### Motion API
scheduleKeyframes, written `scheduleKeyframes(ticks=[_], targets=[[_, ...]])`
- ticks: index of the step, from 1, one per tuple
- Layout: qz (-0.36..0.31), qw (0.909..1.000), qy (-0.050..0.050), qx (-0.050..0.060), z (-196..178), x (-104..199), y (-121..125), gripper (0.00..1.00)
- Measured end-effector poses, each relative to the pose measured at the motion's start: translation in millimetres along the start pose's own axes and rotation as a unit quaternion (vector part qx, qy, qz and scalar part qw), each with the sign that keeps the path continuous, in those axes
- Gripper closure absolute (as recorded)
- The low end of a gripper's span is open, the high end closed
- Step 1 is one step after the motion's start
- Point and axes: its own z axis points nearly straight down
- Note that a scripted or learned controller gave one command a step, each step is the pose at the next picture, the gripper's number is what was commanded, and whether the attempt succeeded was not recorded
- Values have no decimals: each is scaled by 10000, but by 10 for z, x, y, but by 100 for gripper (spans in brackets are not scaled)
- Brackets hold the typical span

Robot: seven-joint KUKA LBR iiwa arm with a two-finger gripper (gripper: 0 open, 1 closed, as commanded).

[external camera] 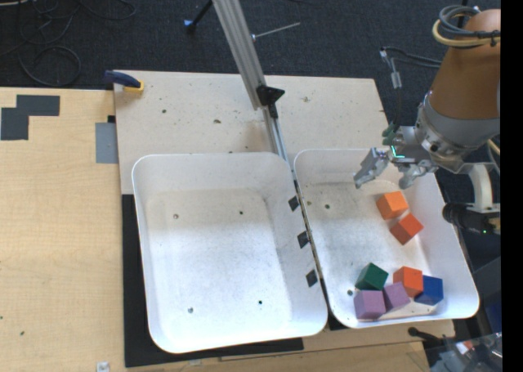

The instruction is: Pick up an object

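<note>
Step in hand, as judged: approach, before any grasp. The grey two-finger gripper (391,168) hung over the upper part of the right-hand shallow white plastic bin (343,199), above bare floor, with nothing between its fingers. The fingers appeared spread, one reaching out to the view's left and one nearer the wrist; nothing was pinched.

Nearest candidate: a small orange cube (393,203), lying on the bin floor just below and slightly right of the gripper in the view, apart from it. A second, darker orange-red cube (406,228) sat just beside it, lower down, possibly touching at a corner; could not tell for certain.

Other blocks were clustered in the bin's lower right corner: a dark green cube (373,275), two purple cubes (369,304) packed together, a red-orange cube (411,280) and a blue cube (431,289). These sat tightly against each other and near the wall.

Next move, judged: shift the gripper toward the orange cube, turn the jaws to sit square to two of its opposite faces, then descend and close. The neighbouring red cube leaves little room on that side, so finger placement matters.

The orange cube looked matte, sharp-edged and rigid, resting flat but rotated relative to the bin walls.
</note>
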Motion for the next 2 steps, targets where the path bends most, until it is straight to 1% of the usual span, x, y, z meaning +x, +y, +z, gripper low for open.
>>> scheduleKeyframes(ticks=[1,2], targets=[[13,10000,-3,-26,-24,-15,5,0],[8,10000,-3,-1,444,-78,26,0]])
